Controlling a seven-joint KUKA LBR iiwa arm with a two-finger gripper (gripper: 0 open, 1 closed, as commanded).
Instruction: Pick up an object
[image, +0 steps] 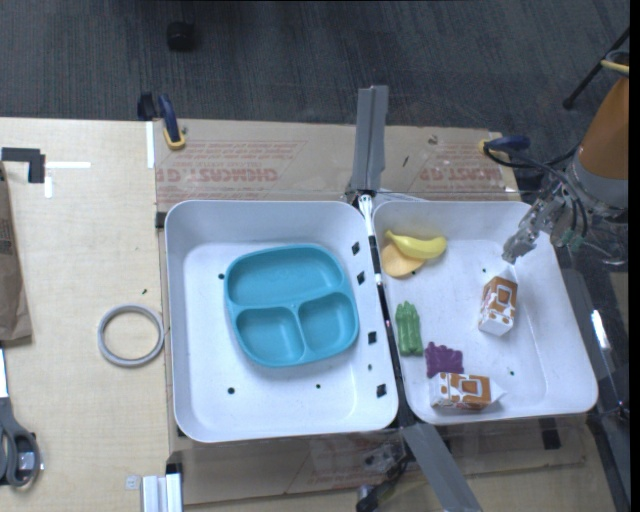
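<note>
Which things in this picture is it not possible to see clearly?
- Hand, camera view: small and blurred, so finger state is unclear.
- Peach thing: partly covered by the banana.
- Carton and box: print too small to read.
- Arm: cut off by the right edge.

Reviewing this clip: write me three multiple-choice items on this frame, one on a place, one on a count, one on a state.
1. Where does the blue three-compartment plastic tray lie?
A. left white bin
B. right white bin
C. bare bench

2. How many white-and-orange cartons lie in the right bin?
A. one
B. two
C. four

3. Where is the grey two-finger gripper?
A. touching the tray
B. over the right bin's far right corner, apart from the objects
C. pressing on the yellow toy banana

Answers: 1 A, the tray fills the left bin's middle. 2 B, one carton near the gripper, another at the near edge. 3 B, bare bin floor lies between it and the carton.
</note>
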